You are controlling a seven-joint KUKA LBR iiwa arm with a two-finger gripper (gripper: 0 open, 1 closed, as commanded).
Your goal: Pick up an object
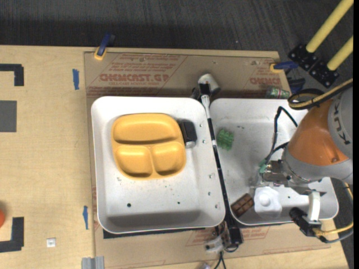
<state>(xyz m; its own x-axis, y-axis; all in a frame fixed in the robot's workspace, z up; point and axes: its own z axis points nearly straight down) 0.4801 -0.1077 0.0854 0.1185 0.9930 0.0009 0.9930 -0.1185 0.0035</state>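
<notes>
Arm low in right bin, hand at bin's 6 o'clock; finger state: cannot tell. Brown block just beside it at 9 o'clock, green piece at bin's 10 o'clock. Yellow tray in left bin. Nothing lifted; pick still to do.

Left bin holds a yellow divided tray touching a dark object. Right bin holds a green item and brown block. End effector sits low inside it.
</notes>
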